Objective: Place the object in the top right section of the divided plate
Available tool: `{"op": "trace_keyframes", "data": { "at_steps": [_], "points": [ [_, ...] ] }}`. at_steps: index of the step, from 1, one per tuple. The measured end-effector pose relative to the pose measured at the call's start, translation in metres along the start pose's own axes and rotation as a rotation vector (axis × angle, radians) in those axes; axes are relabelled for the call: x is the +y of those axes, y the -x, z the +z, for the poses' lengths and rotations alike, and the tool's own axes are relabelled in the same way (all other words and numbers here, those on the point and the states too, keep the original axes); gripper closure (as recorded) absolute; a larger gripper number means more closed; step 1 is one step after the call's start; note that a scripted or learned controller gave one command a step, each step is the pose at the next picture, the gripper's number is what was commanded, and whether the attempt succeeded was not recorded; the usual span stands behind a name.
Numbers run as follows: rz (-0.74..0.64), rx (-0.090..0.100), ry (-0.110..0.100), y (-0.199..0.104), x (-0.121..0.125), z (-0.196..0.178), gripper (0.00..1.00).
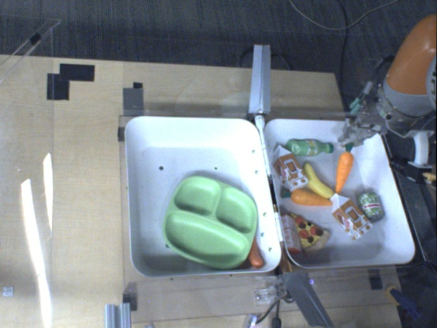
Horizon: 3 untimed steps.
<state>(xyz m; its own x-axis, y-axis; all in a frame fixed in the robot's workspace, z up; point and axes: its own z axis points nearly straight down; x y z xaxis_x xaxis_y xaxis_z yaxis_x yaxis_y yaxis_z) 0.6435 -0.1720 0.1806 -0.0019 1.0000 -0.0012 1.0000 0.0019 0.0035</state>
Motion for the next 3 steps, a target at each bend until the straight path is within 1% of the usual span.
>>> {"op": "trace_keyframes", "data": {
  "at_steps": [1, 2, 3],
  "points": [
    [-0.187, 0.002, -0.002, -0.038, -0.048, 0.015, 1.0],
    [-0.248, 0.002, -0.002, -0.087, -0.091, -0.009, 1.0],
    [-0.295, 0.002, -0.003, -0.16, -0.127, -0.021, 1.0]
  ]
}}
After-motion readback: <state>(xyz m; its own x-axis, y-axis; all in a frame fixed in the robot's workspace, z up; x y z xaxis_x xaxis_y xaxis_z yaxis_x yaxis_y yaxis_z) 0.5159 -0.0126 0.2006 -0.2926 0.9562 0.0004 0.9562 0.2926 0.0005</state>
